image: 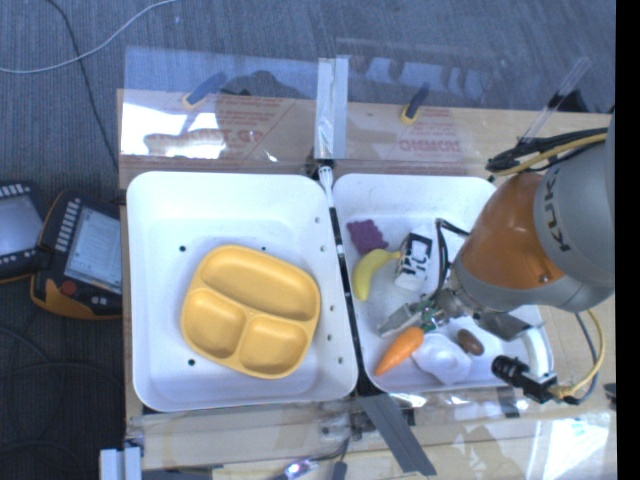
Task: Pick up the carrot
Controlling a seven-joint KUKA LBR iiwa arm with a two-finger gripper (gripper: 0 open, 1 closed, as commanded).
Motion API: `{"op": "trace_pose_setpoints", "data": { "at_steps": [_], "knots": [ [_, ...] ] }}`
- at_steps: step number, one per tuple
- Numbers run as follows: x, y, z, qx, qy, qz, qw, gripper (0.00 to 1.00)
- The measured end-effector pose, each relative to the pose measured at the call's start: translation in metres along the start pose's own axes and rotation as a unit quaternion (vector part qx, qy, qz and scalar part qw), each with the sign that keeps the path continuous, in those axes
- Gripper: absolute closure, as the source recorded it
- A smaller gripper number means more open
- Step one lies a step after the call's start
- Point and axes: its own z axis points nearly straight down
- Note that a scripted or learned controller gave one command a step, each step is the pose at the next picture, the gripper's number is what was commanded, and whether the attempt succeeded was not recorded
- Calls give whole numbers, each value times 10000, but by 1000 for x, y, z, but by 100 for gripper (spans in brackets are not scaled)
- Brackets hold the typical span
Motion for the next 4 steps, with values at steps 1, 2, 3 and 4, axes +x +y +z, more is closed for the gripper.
{"op": "trace_pose_setpoints", "data": {
  "at_steps": [1, 2, 3, 4],
  "knots": [
    [0, 0, 0, -3, 9, -124, 9999, 0],
    [-2, 0, 0, -4, 26, -892, 9960, 0],
    [-14, 10, -88, 80, 105, -1854, 9826, 0],
    [-1, -4, 1, 37, 81, -2748, 9615, 0]
  ]
}}
